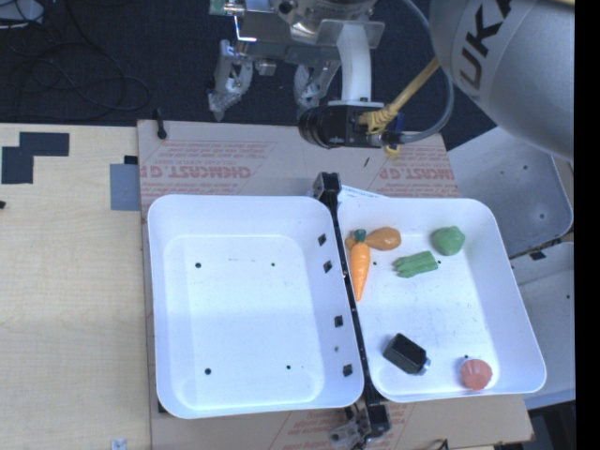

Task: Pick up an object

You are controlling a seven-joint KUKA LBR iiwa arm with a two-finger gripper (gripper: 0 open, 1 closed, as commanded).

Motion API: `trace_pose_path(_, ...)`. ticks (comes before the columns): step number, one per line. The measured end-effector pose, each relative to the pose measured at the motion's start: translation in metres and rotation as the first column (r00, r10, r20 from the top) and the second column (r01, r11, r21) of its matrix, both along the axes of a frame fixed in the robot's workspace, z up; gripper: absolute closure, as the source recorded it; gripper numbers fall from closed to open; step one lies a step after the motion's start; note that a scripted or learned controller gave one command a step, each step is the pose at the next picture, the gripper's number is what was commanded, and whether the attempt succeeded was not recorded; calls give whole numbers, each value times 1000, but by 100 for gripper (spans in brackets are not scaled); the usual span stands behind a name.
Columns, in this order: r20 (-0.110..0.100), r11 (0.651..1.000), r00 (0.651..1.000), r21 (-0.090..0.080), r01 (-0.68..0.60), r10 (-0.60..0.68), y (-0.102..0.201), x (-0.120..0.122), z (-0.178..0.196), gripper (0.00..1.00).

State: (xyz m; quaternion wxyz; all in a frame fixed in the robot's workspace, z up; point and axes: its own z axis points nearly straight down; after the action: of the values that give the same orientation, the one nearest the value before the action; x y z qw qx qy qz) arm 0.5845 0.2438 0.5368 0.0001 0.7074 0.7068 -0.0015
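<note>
Gripper [272,82] up past the bins' far edge, fingers apart, holding nothing. Carrot [358,268] along right bin [511,279] left wall, orange piece [383,239] touching it. Black block [406,353], pink ball [475,374] near front edge.

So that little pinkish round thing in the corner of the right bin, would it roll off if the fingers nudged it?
Probably. The pinkish ball looks rounded, so a sideways nudge would likely set it rolling. It sits close to the right bin's corner wall, which should stop it soon. Its smooth curve may also slip from a two-finger pinch.
</note>
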Motion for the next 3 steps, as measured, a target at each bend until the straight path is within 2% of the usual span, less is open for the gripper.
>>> trace_pose_path(3, -5, 1000, 1000, -1, -3, 3, -1, -42, 0, 0)
